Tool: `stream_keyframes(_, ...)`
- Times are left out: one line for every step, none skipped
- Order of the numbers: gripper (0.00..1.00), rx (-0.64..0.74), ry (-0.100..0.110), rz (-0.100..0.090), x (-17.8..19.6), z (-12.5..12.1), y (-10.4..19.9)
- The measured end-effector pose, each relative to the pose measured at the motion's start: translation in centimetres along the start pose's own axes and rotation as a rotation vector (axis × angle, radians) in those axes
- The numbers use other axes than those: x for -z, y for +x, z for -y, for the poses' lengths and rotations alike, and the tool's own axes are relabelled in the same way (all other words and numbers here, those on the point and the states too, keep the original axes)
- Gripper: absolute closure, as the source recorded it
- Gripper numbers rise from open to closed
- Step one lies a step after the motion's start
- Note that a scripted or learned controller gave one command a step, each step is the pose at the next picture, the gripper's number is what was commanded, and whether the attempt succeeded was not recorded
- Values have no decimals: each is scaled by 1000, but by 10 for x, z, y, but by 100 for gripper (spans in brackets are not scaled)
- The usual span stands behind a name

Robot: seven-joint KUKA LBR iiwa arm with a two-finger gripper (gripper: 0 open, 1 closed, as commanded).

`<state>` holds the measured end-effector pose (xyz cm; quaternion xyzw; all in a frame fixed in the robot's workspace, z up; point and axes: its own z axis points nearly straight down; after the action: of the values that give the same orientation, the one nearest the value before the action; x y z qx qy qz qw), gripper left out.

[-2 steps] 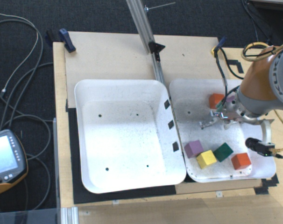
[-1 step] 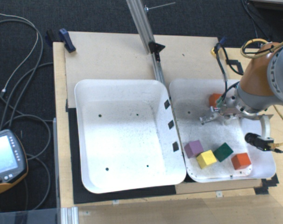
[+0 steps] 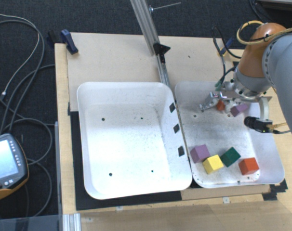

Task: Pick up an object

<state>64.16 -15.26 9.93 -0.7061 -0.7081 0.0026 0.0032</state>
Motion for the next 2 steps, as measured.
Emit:
stream_keyframes(0, -14, 75, -20, -6, -23, -26)
stream_keyframes(0, -17, 69, -6, -7, -22, -22)
